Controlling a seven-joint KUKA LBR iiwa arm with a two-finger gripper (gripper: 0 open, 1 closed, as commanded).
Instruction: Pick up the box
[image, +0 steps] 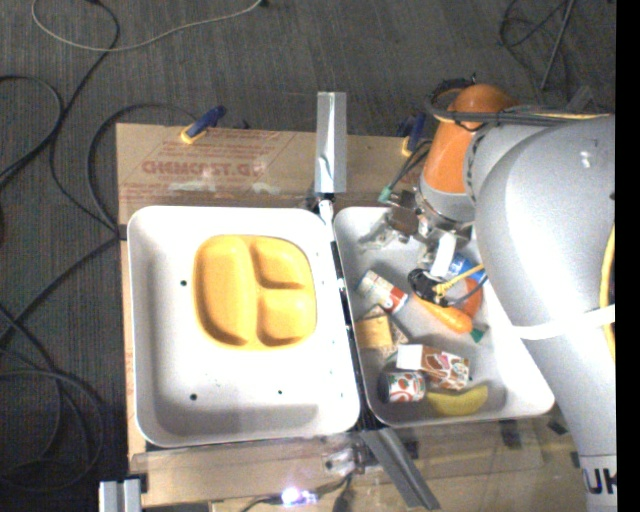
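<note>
The gripper (432, 240) hangs low over the far end of the right bin (352, 235), just under the orange band of the arm (540, 200). From where I stand, whether it is open or closed I cannot tell; the wrist hides that. Nothing can be seen held by it.

The box (374, 332), a small brown carton, lies near the middle of that bin against its left wall, nearer the front than the gripper. So the pick looks barely begun to me: the box sits in the clutter, not yet lifted, and the approach and grasp are all still to do.

It is crowded around it. A tube-like bottle (385, 292) with a red band lies just behind the box, a carrot (447, 316) beside that, a white-tagged printed packet (437, 366) and a small cup (403, 386) in front, and a banana (458, 400) at the near edge. The bottle and packet press closest and would likely get in the way.

The left bin (150, 330) holds a yellow divided tray (256, 290), well apart from all this.
</note>
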